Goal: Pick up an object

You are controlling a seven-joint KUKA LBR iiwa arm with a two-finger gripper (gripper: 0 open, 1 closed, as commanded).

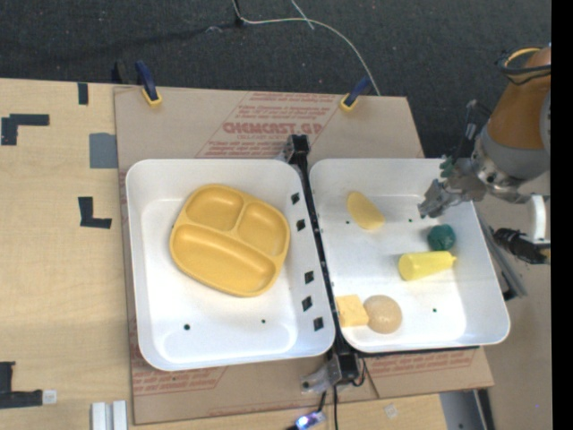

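In the camera view, two white bins are seen side by side on the bench: the left bin [143, 330] carries a yellow divided plate [231, 238] toward its upper middle; the right bin [483, 325] carries a pale yellow piece [364, 210] near its upper left, a green ball [440, 236] near its right edge, a yellow cylinder [426, 264] just below the ball, and a yellow block [351, 311] touching a beige ball [383, 314] at its lower left. The gripper [433, 201] is placed over the right bin's upper right, just above the green ball and apart from it; nothing is seen between its fingers, and it cannot be told whether they are spread or pressed together.
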